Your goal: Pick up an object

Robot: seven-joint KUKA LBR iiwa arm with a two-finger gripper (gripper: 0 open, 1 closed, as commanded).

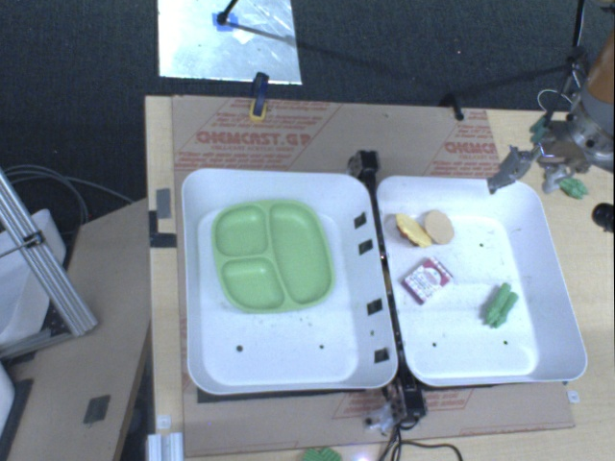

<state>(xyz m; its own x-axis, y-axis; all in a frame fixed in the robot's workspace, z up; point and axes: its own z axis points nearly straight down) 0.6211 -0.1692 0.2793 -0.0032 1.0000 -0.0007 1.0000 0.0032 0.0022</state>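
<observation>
The right bin (pixel 553 248) holds a yellow piece (pixel 413 230) touching a tan round piece (pixel 439 226) near its back left. A red and white packet (pixel 426 280) lies in the middle, and a green lumpy object (pixel 499 304) lies toward the right. My gripper (pixel 536 173) hovers above the bin's back right corner, well away from all of them. It is open with nothing between its fingers. A small green bit (pixel 575 188) shows at its right side, and I cannot tell what that is.
The left bin (pixel 197 286) holds a light green divided plate (pixel 272 254). A black hinge strip (pixel 377 257) runs between the bins. A shiny metal sheet (pixel 229 27) lies beyond the bench, and a metal rail (pixel 38 257) stands at the left.
</observation>
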